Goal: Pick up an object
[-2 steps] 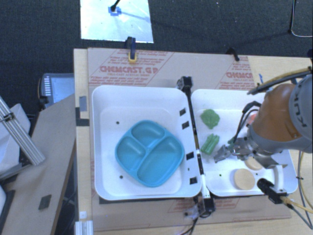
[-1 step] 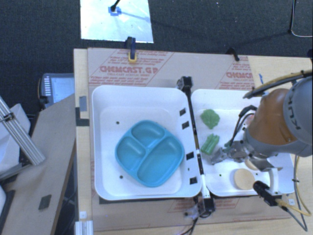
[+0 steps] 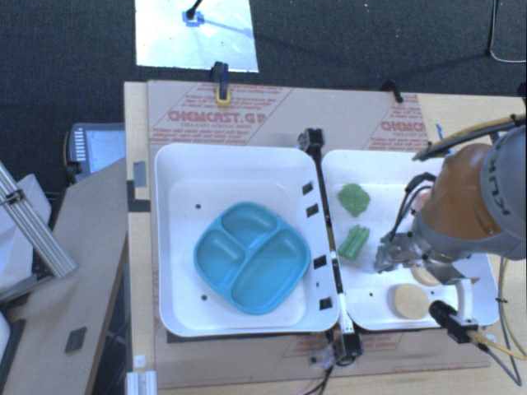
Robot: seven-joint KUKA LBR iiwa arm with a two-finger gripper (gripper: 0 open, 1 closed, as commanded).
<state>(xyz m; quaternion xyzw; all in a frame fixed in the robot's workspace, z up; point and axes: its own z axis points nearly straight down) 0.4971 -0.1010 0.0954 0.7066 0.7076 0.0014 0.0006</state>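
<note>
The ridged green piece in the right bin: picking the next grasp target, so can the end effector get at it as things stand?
Probably yes. The ridged green piece lies uncovered beside the end effector, apart from the other items.

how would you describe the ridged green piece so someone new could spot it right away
Start at the right-hand white bin, the one the arm reaches over. Near its left wall lie two green things; take the lower one, the ridged green piece. It is a long, grooved block lying at a slant, whereas the green lump above it is rounded and bumpy.
</note>
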